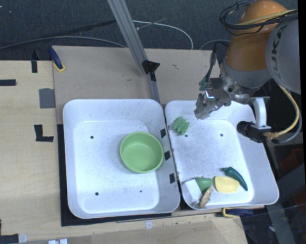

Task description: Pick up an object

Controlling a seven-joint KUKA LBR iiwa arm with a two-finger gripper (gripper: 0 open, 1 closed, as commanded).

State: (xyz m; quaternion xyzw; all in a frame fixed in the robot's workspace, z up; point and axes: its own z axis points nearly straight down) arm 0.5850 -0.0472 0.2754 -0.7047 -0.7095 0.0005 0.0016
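The end effector point(204, 109) is seen over the right bin's point(255, 155) far edge; its opening cannot be told. A small green object point(181, 126) lies just beside it, ungrasped.

Two bins sit side by side on the bench point(105, 80). A bowl point(141, 152) lies in the left bin point(82, 122), right of its middle. In the right bin point(257, 185), a small toy point(181, 126) lies near the far left corner, with the gripper point(205, 108) above the far edge just to its right. A cluster of small objects point(219, 184) lies along the near edge.
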